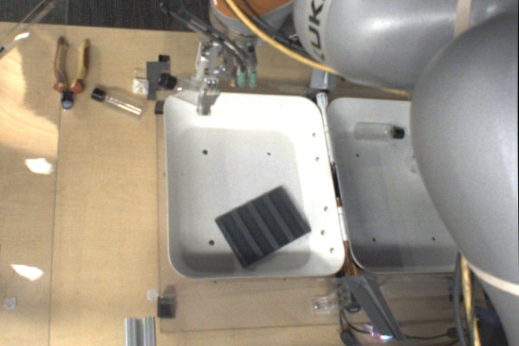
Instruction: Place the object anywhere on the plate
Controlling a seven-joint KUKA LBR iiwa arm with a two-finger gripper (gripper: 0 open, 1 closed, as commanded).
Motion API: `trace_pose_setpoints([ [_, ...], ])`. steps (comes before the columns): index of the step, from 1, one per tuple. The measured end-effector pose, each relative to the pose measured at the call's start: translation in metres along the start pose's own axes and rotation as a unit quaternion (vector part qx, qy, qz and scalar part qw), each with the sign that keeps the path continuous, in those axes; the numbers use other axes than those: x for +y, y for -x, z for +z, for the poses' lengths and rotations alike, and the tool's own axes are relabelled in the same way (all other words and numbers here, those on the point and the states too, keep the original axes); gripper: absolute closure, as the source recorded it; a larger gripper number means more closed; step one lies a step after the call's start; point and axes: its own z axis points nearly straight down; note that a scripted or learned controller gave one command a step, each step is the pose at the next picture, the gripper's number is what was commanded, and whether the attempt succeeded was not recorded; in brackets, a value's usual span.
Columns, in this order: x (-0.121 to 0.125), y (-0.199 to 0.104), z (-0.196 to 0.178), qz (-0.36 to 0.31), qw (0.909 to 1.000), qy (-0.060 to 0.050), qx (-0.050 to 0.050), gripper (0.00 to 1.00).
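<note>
A dark ribbed plate (pixel 263 226) is seen lying tilted in the near part of the left bin (pixel 185 174). The gripper (pixel 209 89) is positioned above that bin's far rim, well apart from the plate; nothing can be made out between its parts, and its state cannot be told.

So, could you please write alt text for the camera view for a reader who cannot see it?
A grey KUKA arm reaches in from the right, its gripper at the far rim of the left white bin. A dark ribbed plate lies tilted in that bin. Pliers lie on the wooden bench.
</note>
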Motion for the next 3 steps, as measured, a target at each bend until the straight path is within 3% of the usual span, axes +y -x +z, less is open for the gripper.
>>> trace_pose_setpoints([
  [1,-0.002,0.003,0.113,0.177,0.9842,-0.002,0.003,1.0],
  [2,0.0,-0.008,-0.025,0.068,0.9977,0.0,0.0,1.0],
  [3,-0.001,-0.002,0.102,0.024,0.9997,-0.001,0.003,1.0],
])
